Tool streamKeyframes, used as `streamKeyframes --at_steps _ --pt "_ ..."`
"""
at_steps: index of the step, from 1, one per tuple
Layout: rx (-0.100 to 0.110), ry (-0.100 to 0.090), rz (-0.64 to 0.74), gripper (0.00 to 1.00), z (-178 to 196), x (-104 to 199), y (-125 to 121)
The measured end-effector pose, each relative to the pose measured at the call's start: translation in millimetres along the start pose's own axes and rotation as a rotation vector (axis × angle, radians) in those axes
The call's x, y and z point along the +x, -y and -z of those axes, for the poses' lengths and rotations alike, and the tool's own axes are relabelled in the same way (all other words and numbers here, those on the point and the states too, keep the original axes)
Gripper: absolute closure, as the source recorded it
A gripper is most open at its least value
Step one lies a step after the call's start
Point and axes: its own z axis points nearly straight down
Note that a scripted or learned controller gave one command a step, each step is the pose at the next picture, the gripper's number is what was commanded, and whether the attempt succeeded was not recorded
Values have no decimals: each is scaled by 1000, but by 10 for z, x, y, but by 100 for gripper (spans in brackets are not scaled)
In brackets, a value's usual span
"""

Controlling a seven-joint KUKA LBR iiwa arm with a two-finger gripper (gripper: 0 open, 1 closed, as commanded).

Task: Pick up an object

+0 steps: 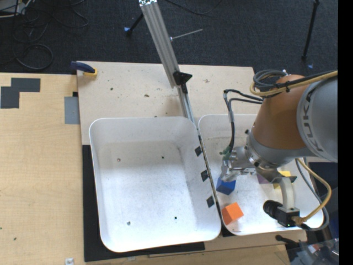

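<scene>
Pincer [227, 173], grip state unclear, hangs over a blue block [225, 186], orange cube [232, 212] nearby.

White bins [143, 131]; blue block [225, 187]; orange block [232, 212]; grey arm [322, 120], orange band [278, 115].

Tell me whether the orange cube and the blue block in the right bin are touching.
Apart. The camera view shows a strip of white bin floor between the blue block and the orange cube, which lies nearer the front rim of the right bin.
</scene>
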Motion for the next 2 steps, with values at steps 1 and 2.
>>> streamKeyframes --at_steps 1,2 --pt "-2 1 0 100 -57 476 -109" --pt "-3 1 0 100 125 986 -231"
